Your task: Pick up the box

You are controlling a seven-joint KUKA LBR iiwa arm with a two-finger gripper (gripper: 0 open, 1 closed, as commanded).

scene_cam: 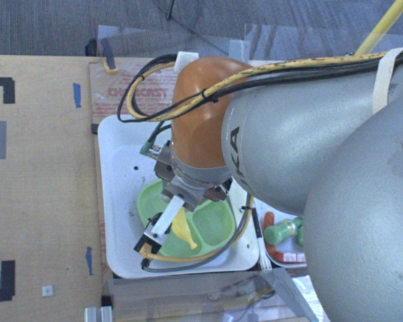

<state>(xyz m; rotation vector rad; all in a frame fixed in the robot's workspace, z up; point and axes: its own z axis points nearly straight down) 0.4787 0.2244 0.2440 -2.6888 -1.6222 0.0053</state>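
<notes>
A broad, smooth grey arm (pixel 309 133) is capped by a rounded orange band (pixel 201 113). Black lettering (pixel 234 143) is printed beside the band. Black and yellow cables (pixel 289 66) are routed over the band, and a dull metal flange (pixel 191 180) is fitted below it.

Single grey arm (pixel 309 146), entering from the right of the view, its broad final link lying across the upper right and tapering leftward to the orange band (pixel 201 113) near the centre. Below the band the wrist (pixel 188 173) turns downward and slightly toward the lower left, so that the gripper (pixel 190 192) is seen almost end-on from above, largely masked by the wrist flange. Black and yellow cables (pixel 282 69) run along the top of the link and loop outward to the left of the band.
</notes>
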